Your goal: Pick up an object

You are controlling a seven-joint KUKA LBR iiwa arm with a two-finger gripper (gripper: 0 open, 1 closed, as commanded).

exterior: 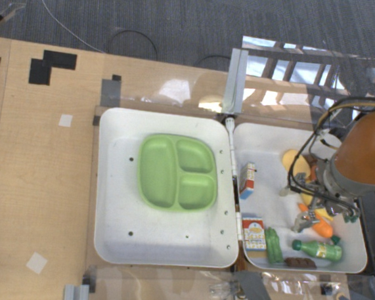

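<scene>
My tool hangs low in the right bin; whether it is spread or pinching I cannot tell. Just beneath it lies an orange carrot-like toy, likely light, hard and slick, best taken across its thick middle. Just beyond that toy lies a green bottle, further off a small carton

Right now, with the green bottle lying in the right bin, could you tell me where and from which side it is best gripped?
Grip the green bottle across its wide body, coming straight down from above. It lies flat, cap pointing left, so the pincer should probably close across its width. The brown bar lies close below, leaving little room there.
</scene>
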